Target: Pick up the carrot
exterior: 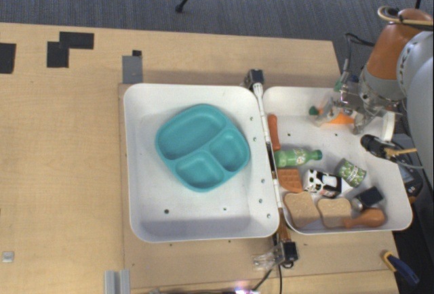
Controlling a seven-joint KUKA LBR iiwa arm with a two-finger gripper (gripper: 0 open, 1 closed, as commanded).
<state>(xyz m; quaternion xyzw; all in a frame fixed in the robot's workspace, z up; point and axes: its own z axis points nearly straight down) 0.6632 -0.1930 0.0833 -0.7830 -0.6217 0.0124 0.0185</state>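
Note:
The carrot (pixel 337 120) is a small orange piece with a green top, lying in the far right part of the right bin (pixel 400 208). My gripper (pixel 344 108) is low over the carrot, directly above its orange body and hiding part of it. The green top pokes out to the gripper's left. The grey arm with its orange band (pixel 386 52) comes in from the right edge. Whether the carrot is gripped cannot be made out.
The right bin also holds a red sausage (pixel 272 131), a green bottle (pixel 297 157), a cow toy (pixel 320 181), a green can (pixel 351 172), two bread slices (pixel 303 208) and a brown sausage (pixel 366 219). A teal divided plate (pixel 202 147) lies in the left bin (pixel 146 218).

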